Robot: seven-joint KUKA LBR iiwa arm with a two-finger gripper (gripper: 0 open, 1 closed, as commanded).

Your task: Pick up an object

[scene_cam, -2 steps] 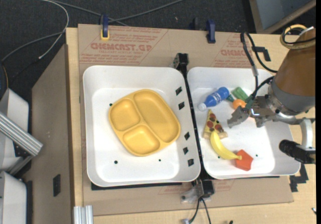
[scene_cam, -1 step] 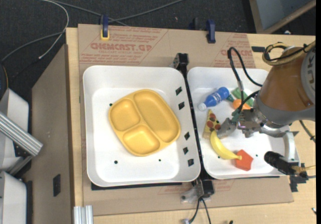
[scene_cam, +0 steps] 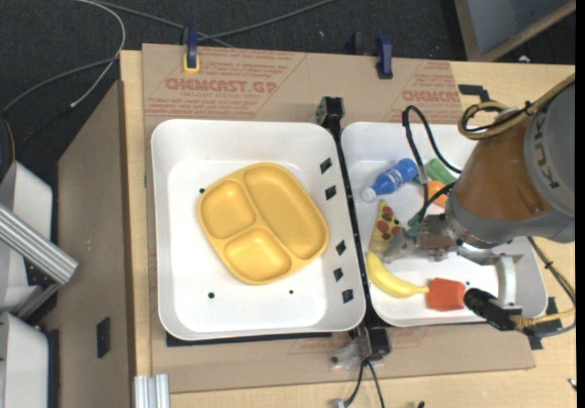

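Observation:
The right bin [scene_cam: 384, 306] holds a yellow banana [scene_cam: 391, 280] near its front left, a red block [scene_cam: 445, 294] beside the banana, a blue bottle with a white cap [scene_cam: 392, 177] toward the back, and a small colourful packet [scene_cam: 385, 223] between them. A bit of green and orange [scene_cam: 439, 179] peeks out from behind the arm. My gripper [scene_cam: 422, 239] hangs low over the middle of the right bin, just right of the packet and above the banana. The arm's wrist covers its fingers.
The left bin [scene_cam: 174, 241] carries a yellow divided plate [scene_cam: 263, 221] in its middle. A black divider strip [scene_cam: 340, 214] runs between the two bins. Black cables [scene_cam: 422, 136] loop over the back of the right bin. The arm's orange band [scene_cam: 498, 173] fills that bin's right side.

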